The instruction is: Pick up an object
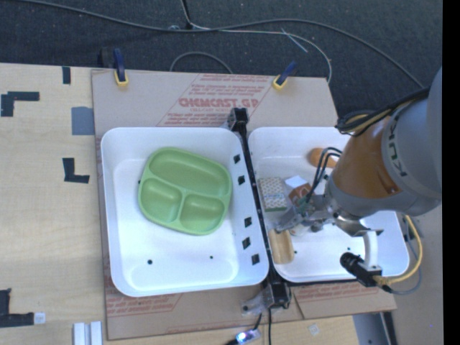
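1. Reaching low into the right bin [392, 264], the gripper [298, 214] hides its tips among clutter; whether it grips anything I cannot tell.
2. Nearest the gripper: a tan block [280, 246] just below, a patterned sponge [272, 191] just left.
3. Advice: centre squarely over one item before closing.
4. A green tray [185, 191] sits well left, in the other bin.

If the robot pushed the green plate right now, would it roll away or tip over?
Probably neither. The green plate looks flat and shallow, lying on the left bin's floor, so it should slide rather than roll. It looks like stiff plastic, likely light. The bin's smooth white floor may let it skid easily.
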You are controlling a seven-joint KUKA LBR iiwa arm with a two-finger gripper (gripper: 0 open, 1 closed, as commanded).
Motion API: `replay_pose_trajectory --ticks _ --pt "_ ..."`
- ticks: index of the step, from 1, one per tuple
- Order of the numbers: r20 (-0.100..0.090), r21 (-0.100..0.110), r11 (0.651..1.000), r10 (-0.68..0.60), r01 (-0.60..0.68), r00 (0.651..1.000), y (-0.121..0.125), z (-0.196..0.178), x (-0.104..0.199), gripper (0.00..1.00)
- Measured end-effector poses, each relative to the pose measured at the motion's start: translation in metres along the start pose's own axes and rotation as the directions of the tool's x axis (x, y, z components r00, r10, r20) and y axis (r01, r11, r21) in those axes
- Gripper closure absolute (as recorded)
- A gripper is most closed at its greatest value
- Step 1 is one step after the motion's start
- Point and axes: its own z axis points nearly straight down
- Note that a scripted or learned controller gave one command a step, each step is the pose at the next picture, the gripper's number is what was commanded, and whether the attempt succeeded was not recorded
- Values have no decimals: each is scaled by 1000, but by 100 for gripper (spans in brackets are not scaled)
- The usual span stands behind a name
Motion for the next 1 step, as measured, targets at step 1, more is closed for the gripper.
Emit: replay_pose_trajectory --ticks 1 --pt "-2 4 1000 -2 2 1000 8 -57 8 100"
